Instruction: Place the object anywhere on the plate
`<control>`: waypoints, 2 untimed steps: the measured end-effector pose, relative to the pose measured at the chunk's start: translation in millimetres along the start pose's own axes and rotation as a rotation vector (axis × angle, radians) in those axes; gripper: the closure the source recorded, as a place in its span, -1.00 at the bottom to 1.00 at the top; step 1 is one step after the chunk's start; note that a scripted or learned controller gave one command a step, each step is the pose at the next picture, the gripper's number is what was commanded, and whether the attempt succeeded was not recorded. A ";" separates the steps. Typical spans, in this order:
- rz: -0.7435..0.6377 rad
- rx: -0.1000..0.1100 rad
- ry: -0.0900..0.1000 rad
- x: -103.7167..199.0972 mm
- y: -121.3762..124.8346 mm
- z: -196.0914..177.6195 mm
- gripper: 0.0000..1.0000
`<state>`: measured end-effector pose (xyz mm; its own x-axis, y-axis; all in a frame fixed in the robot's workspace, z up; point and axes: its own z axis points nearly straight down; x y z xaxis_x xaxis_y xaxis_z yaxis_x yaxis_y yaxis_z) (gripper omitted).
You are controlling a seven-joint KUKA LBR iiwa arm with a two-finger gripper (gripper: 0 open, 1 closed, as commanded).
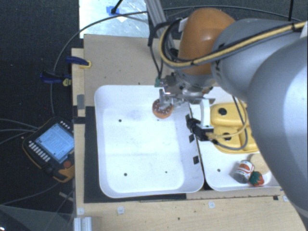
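The gripper (166,99) sits just above centre frame, below the orange band of the arm (204,37), which comes in large from the right. Directly under the fingertips is a small round brown object (162,109), doughnut-like, with a pale spot near its middle. It lies at the upper right of the left bin (139,143). The fingers reach down to its top edge, but the wrist hardware hides the tips. Cannot tell whether they are spread or closed, nor whether the piece is between them or only beneath them. Also cannot tell if it rests on the bin floor or is just off it.

Handling, as a judgement: the piece looks small and light, probably a rigid or slightly rubbery toy food. It should be stiff enough for a pinch and unlikely to break. Being a flat disc, it offers little height, so the best hold is across the outer rim at opposite sides, fingers low. A rounded rim could slip or flip the disc on closing.

Outward: the yellow plate (231,129) lies in the right bin (216,174), at right of centre, partly under the arm. Near the lower right of that bin are a small can (244,170) and a red-and-green item (256,178), well apart from the brown object.
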<state>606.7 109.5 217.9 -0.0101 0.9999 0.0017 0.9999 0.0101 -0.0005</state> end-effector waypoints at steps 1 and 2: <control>0.003 0.000 -0.001 12.9 -10.5 -0.8 1.00; 0.005 -0.001 -0.001 12.4 -10.1 -1.0 -1.00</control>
